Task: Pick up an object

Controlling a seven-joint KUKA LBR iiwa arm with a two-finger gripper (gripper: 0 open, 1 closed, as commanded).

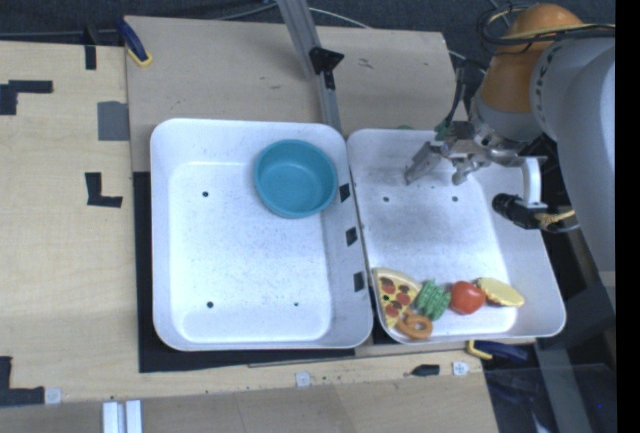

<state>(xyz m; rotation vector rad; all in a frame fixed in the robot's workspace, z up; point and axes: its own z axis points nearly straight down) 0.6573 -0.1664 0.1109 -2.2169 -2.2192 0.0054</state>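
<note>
Nearest you, along the front wall of the right bin (535, 271), sits a row of small toy foods: a pizza slice (396, 295) on the left, then a green vegetable (432, 299), a red tomato (466, 297) and a yellow piece (500, 293) on the right. They touch or nearly touch one another. None has been lifted, so the picking is not yet done; every step of the grasp is left.

Further back, the middle of the right bin shows bare white floor between the toys and the arm.

Beyond that, near the far end of the right bin, you find the claw (440, 171). Its two fingers spread wide and hold nothing. It sits well apart from the toys, which lie toward you and slightly right of it. You would judge that it must travel toward the front wall and descend before closing.

In the left bin (180, 221), toward its far right corner, rests a blue bowl (295, 178), left of the claw and across the dividing walls.
</note>
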